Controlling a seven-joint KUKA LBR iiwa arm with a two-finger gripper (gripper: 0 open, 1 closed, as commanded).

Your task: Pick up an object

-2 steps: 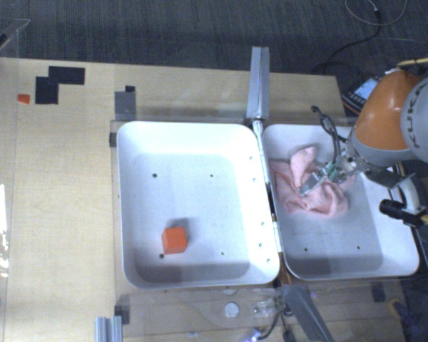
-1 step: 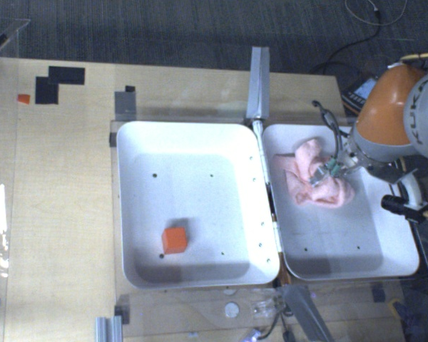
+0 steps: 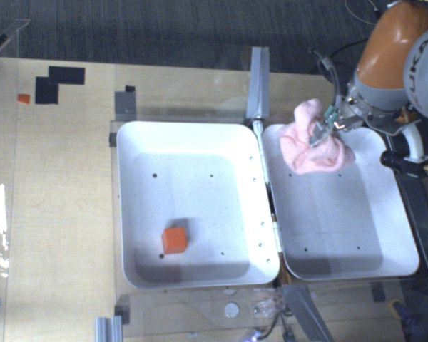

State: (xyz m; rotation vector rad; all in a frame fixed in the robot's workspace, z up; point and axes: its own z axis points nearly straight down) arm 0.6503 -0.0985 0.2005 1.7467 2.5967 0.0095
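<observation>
Orange block (image 3: 175, 240), left bin (image 3: 135, 191), well apart from the claw (image 3: 322, 130); pink cloth (image 3: 310, 148), right bin (image 3: 399, 241), bunched under claw, fingers seemingly pinching a fold, so the limp fabric may slip free on lifting.

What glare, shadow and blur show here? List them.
Camera view: glare streaks the bench's left edge; soft shadow lines the near inner walls of the left bin and right bin; the orange block casts a small shadow; the gripper on the pink cloth looks slightly soft.
</observation>
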